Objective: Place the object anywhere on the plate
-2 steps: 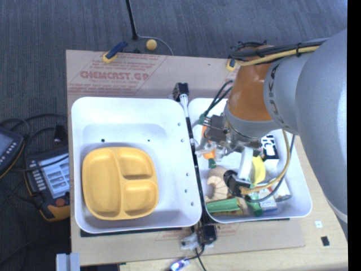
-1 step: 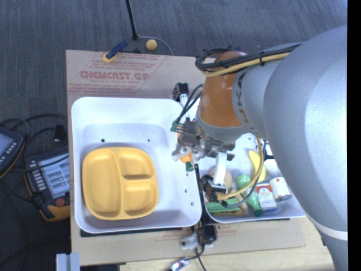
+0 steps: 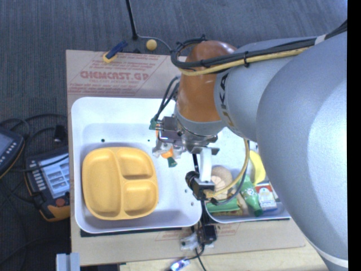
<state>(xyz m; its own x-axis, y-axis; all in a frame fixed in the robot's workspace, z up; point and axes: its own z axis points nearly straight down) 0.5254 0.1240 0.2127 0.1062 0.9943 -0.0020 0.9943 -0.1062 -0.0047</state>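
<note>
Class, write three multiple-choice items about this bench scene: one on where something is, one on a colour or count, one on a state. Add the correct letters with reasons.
1. Where does the yellow plastic divided plate lie?
A. In the left white bin
B. In the right white bin
C. On the carpet

2. How many compartments does the plate have?
A. Two
B. Three
C. Five

3. What lies on the plate?
A. A banana
B. A green bottle
C. Nothing

Answers:
1 A: the plate sits in the left white bin, while the right white bin holds the clutter.
2 B: ridges split it into one long section and two smaller ones.
3 C: its sections are bare; the small orange object is beside its upper right corner, under the gripper.
</note>
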